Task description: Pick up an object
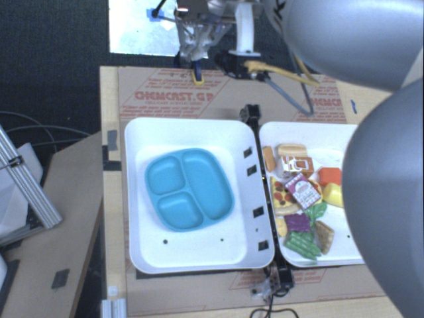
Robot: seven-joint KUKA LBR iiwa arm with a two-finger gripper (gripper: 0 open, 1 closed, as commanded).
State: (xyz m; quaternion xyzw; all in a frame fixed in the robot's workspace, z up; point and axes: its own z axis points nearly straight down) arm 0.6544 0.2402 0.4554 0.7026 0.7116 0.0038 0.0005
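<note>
The gripper [197, 52] hangs beyond the far rim of the left bin [142, 177], gripping nothing; how far it's parted I can't tell. The toy food pile [301, 201] sits in the right bin [351, 134], nearward and rightward of it

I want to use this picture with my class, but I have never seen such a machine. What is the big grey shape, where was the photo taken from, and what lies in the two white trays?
The camera looks down at a slant from above a bench. The big grey shape is a robot arm reaching in from the right. Its pincer hangs at the top, beyond the trays; I see nothing held in it. The left tray holds a blue divided plate. The right tray holds a heap of toy food.
</note>
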